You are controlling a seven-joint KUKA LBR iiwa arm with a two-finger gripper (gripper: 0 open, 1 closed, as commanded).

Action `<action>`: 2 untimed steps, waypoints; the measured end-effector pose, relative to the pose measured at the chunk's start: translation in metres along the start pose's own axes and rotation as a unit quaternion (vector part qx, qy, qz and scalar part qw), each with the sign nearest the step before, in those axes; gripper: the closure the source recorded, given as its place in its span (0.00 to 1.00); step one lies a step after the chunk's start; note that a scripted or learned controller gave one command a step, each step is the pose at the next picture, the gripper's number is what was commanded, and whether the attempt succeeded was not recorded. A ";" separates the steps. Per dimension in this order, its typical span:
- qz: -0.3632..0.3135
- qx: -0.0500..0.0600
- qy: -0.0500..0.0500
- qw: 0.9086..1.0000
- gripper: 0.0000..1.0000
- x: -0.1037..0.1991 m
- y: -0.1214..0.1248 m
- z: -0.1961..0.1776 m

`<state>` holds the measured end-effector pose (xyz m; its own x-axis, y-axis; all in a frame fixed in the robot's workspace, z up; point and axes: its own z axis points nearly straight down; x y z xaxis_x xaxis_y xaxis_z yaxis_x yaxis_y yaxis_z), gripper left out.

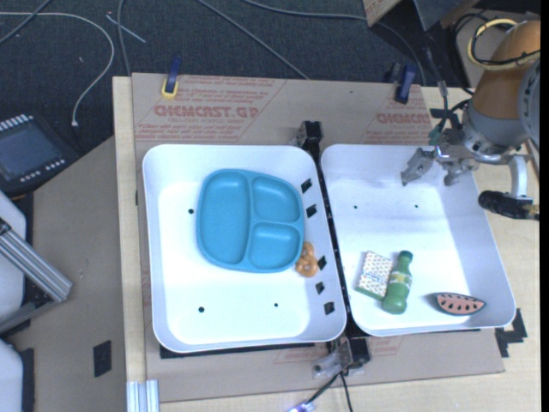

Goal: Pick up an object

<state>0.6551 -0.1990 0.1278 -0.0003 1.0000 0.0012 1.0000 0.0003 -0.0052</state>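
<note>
Lying near the right bin's [480, 230] front edge, the green bottle [397, 282] looks light, stiff and slippery; grip across its middle. The gripper [434, 168], fingers spread, carries nothing.

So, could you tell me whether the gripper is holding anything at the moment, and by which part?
Nothing is held. The gripper hangs open over the right bin's far end, away from the green bottle.

One fixed cam above the bench [257, 101], looking down at a slant — both white bins: left bin [171, 256], right bin [480, 239]. Arm [502, 84] enters from view's right. Mid-range.
</note>
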 end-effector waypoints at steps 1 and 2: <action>-0.001 -0.001 0.000 1.000 0.00 0.001 0.000 0.045; -0.001 -0.004 -0.001 1.000 1.00 0.001 0.002 0.030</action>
<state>0.6569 -0.1983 0.0977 -0.0024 1.0000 -0.0002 1.0000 0.0024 0.0019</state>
